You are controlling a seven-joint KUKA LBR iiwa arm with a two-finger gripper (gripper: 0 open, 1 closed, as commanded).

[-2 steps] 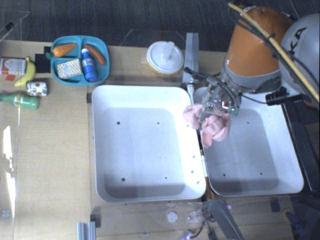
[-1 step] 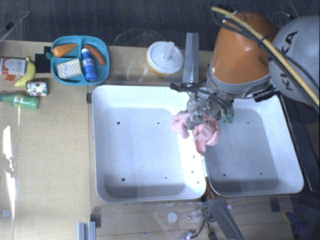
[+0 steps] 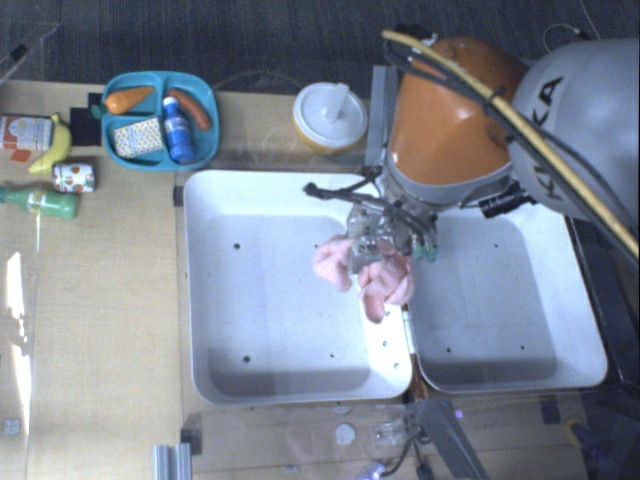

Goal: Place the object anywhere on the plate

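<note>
The bench (image 3: 90, 298) bears two white bins (image 3: 260, 368), a blue tray (image 3: 205, 118), a cup (image 3: 330, 116) and a banana (image 3: 55, 148)

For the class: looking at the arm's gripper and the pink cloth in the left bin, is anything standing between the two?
Nothing visible does. The gripper sits directly over the pink cloth at the left bin's right side, with no other thing between them.

Cloth (image 3: 362, 273) in left bin (image 3: 250, 308), against its right wall.
</note>
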